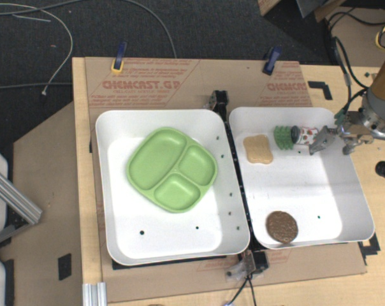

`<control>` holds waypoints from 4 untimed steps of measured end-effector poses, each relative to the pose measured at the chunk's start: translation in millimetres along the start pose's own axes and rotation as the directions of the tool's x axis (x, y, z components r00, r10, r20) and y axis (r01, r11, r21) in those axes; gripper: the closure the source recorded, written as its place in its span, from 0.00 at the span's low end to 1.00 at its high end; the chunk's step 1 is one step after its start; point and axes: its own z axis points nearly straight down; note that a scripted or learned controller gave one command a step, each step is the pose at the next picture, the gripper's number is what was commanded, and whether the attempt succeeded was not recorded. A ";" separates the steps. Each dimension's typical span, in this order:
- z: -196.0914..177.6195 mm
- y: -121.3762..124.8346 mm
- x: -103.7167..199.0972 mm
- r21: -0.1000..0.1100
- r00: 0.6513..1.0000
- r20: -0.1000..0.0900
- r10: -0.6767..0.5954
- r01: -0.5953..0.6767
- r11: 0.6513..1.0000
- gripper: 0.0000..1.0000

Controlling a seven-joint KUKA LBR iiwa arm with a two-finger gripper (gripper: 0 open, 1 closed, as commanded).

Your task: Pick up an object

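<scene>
Two bins (116, 234): left, green plate (172, 169); right, cookie (282, 226).

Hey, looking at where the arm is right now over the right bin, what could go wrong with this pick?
1. The gripper sits near the right bin's far right wall, so a descent here may clip the rim.
2. The nearest item, the green-ended object, is small and may roll or slip away.
3. The tan piece and brown disc lie flat, leaving little to grasp.
</scene>
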 end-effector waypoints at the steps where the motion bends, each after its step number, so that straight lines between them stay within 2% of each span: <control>1: -7.8 3.4 0.5 -0.014 1.000 0.004 -0.004 0.004 1.000 0.00; 3: 102.0 8.1 -2.2 -0.009 1.000 0.002 -0.004 0.004 1.000 0.00; 4: 88.0 9.6 -2.4 -0.015 1.000 0.003 -0.004 0.004 1.000 1.00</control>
